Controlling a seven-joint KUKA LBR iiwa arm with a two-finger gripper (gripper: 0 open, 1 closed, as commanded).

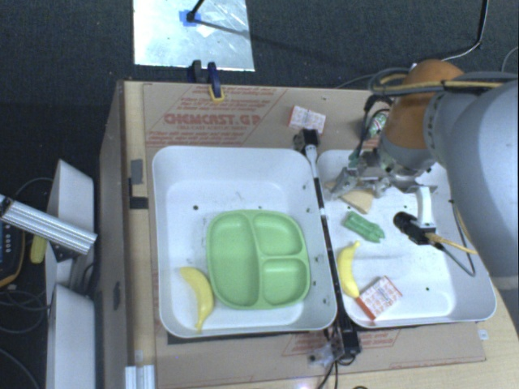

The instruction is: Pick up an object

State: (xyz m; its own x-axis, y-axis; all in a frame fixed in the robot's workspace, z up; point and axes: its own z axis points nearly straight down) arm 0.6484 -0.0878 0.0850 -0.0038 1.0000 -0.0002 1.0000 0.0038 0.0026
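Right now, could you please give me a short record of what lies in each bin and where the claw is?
left bin: green divided plate; yellow banana beside its near left edge
right bin: second banana by the divider; green toy; red and white packet; tan wedge
claw: over the right bin's far left corner, just above the tan wedge
grasp: cannot tell

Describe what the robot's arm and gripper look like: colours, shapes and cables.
The arm is a thick, rounded, smooth grey tube. An orange band sits above the wrist. The gripper is small, angular, pale grey metal. A thin black cable leads away behind the arm.
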